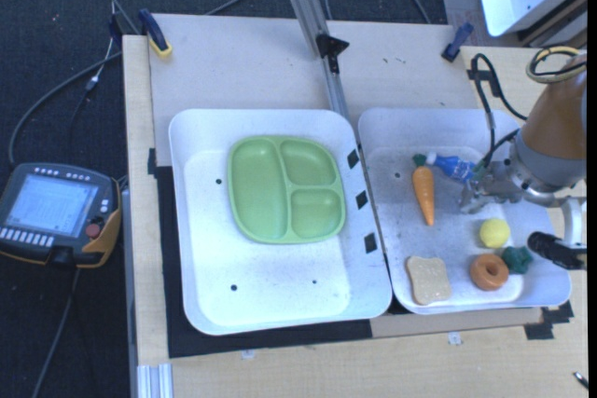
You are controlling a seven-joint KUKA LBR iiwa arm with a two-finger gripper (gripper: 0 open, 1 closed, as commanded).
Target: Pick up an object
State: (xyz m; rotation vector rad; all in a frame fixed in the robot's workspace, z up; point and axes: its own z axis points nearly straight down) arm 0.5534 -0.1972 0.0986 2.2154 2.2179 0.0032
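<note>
Claw (474, 194): low in the right bin (392, 130); finger spread cannot be told, nothing seen held.
Nearest thing: carrot (424, 193), just to its left, lying lengthwise toward the table's front.

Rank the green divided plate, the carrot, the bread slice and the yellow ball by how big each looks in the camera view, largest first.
1. Green divided plate, by far the largest.
2. Carrot and bread slice: the carrot is longer, the bread wider, so they look too alike to rank.
3. Yellow ball, the smallest.
</note>
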